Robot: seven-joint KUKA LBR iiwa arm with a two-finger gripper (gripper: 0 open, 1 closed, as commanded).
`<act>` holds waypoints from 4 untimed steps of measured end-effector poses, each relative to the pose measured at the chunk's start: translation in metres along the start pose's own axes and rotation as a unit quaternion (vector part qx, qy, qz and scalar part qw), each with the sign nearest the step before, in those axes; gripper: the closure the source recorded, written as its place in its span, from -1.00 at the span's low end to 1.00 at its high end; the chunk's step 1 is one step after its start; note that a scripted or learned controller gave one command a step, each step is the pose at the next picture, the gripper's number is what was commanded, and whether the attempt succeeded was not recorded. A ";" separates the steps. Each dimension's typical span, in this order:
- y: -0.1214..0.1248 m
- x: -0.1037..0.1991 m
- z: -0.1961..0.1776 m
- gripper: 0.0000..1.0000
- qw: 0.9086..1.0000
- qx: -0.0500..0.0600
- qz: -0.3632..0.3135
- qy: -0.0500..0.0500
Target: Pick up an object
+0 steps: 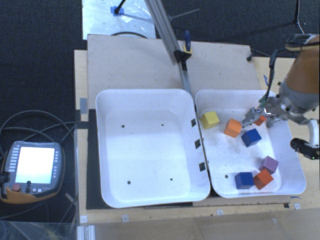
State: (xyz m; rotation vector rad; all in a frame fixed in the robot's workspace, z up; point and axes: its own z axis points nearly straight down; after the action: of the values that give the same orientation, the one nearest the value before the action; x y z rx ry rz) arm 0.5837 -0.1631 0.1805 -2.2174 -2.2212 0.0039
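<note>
- A small orange-red block (260, 119) sits in the right bin (220, 100), near its far right side, directly at the tips of the jaws (256, 116); only part of it shows past the metal.
- The jaws point down and leftward into the bin over that block. Whether they are spread, pressed together or pinching the block cannot be told.
- Just beside this spot, toward the near left, lie an orange cube (233, 128) and a blue cube (251, 137), close together but apart from each other.
- A yellow cube (210, 119) rests further left, near the wall shared with the left bin (115, 101).
- At the near right corner of the right bin, a purple cube (269, 164), a red-orange cube (263, 179) and a second blue cube (244, 180) are bunched together; the red-orange one touches or almost touches both neighbours.
- The arm (304, 74) comes in from the right, its orange band above the grey wrist.
- Both bins stand side by side on the counter (210, 59).
- A teach pendant (32, 170) with a lit screen lies well to the left, off the counter.
</note>
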 end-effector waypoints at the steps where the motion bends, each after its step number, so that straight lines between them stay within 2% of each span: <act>1: -0.003 -0.010 0.053 -1.00 1.000 0.000 0.000 0.000; 2: -0.001 -0.010 0.039 1.00 1.000 -0.004 -0.002 -0.001; 4: 0.011 -0.001 -0.083 1.00 1.000 -0.006 -0.002 -0.001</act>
State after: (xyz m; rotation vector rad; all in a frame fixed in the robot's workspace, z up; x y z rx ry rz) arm 0.5955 -0.1643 0.2640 -2.2201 -2.2341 -0.0076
